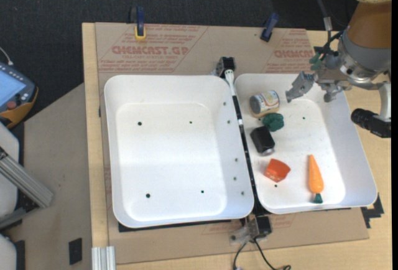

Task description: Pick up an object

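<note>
carrot [314, 176] and orange block [277, 170] lower right of frame | claw [314, 87] spread wide, grasping nothing, upper right | we risk nudging can [265, 101] into green lump [273, 121] on descent

Clutter [268, 132] along right bin's [348, 157] left side

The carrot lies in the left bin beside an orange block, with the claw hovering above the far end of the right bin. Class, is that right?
Not quite. The camera view shows the carrot in the right bin, not the left bin. The rest holds: it lies beside the orange block, and the claw hovers above the right bin's far end.
</note>
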### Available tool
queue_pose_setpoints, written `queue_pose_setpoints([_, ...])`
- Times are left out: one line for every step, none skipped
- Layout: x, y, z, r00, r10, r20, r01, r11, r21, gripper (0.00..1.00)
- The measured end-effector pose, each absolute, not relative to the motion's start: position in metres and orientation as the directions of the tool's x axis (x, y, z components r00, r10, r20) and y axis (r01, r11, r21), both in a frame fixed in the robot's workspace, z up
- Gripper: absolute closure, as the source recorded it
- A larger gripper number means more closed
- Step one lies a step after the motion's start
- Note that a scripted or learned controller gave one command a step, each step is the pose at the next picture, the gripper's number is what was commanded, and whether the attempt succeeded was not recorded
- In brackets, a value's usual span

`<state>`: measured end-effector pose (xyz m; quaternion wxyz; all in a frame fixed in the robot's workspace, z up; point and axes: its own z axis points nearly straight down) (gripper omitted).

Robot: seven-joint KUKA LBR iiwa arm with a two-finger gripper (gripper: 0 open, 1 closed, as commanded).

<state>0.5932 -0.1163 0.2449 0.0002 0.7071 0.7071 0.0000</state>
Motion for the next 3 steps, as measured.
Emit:
queue_pose_setpoints([0.523, -0.13, 0.217, 0.004, 1.0, 0.002, 1.0, -0.004, -0.008, 0.0])
queue_pose_setpoints([0.48, -0.101, 0.173, 0.001, 1.0, 0.004, 1.0, 0.0, -0.01, 0.0])
queue_pose_setpoints([0.483, -0.103, 0.186, 0.002, 1.0, -0.001, 1.0, -0.002, 0.003, 1.0])
